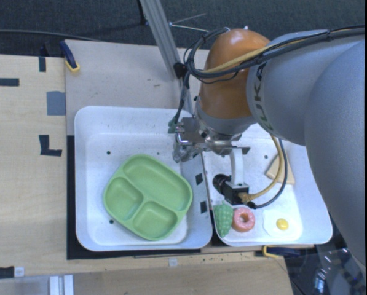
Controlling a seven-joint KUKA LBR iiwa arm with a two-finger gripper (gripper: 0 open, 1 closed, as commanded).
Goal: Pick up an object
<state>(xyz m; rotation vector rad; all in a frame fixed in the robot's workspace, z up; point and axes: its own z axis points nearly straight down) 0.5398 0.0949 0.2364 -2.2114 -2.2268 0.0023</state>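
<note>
Green divided plate (148, 196) — we're taking it as the likeliest pick, sitting flat in the left bin (88, 165), and we're still in the approach step.

We're seeing the tool (189, 141) hanging over the ridge between the bins, just off the plate's upper-right corner, with nothing visibly in it; we can't tell how far open it is, the wrist is hiding it. We're reading the plate's long axis as running upper-left to lower-right, compartments facing up. Next move is calling for a descent onto the plate's near rim, square across that edge. Alternatives are lying in the right bin (312, 226): green toy (223, 219), pink donut (243, 219), yellow piece (282, 224).
</note>
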